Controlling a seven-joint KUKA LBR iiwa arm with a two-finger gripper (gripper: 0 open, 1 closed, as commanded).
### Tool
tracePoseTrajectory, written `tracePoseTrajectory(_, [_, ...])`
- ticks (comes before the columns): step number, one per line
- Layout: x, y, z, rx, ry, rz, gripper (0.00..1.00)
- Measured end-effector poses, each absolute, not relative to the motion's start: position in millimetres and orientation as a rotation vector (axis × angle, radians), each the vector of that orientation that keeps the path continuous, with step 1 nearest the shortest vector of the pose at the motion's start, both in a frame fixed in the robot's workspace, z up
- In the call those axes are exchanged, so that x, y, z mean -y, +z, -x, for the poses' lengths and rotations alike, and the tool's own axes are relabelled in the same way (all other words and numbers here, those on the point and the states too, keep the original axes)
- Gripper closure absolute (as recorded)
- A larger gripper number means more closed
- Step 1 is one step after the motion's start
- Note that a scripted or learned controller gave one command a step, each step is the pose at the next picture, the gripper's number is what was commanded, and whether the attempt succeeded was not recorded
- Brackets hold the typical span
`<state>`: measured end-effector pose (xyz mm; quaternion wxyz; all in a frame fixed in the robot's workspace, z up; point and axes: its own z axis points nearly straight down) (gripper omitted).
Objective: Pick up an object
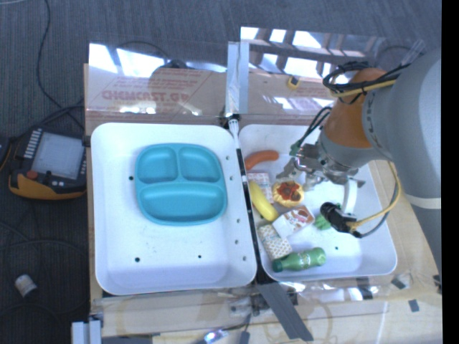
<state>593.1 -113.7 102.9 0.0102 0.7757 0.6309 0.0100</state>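
The right bin (373, 260) holds several small items. An orange sausage (260, 158) lies at its far left, with a yellow banana (263, 203) below it. A round red-and-yellow pizza piece (288, 192) sits near the middle. A white packet with red print (295, 219), a checkered packet (275, 243) and a green bottle (300, 259) lie toward the front. My gripper (301, 168) hangs low over the bin's middle, just above and right of the pizza piece, with nothing visibly in its grasp.
The left bin (115, 264) carries a blue divided plate (179, 183). The arm's orange band (351, 124) and grey body cover the right bin's far right. A black cable (337, 217) loops beside a small green item (320, 223). A handheld pendant (46, 165) lies on the floor at left.
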Motion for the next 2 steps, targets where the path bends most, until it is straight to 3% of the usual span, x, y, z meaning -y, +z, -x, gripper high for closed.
tracePoseTrajectory(1, [144, 165, -522.2, -1.852, -0.013, -2.544, 1.00])
tracePoseTrajectory(2, [97, 193, -562.2, -2.202, -0.010, -2.246, 1.00])
